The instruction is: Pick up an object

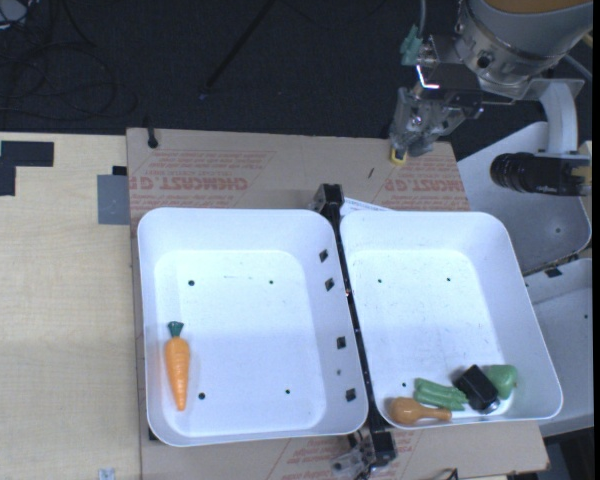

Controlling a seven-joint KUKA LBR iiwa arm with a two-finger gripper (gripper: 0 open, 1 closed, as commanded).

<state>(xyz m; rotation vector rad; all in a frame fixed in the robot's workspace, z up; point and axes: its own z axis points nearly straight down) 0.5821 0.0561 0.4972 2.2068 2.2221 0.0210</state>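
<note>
Camera view: the gripper (417,136) hangs at upper right of frame, above the bins; I cannot tell its state. The carrot (177,365) lies alone at lower left of the left bin (230,230). It looks light, rigid and smooth, best gripped across its thick upper body.

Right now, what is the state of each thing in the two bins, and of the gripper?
Carrot: lying flat in the left bin, leaves toward the far side.
Black block: in the right bin, near corner, resting against the green items.
Green vegetable: lying beside the block.
Orange piece: lying at the near wall.
Gripper: raised beyond the bins, holding nothing visible.
</note>
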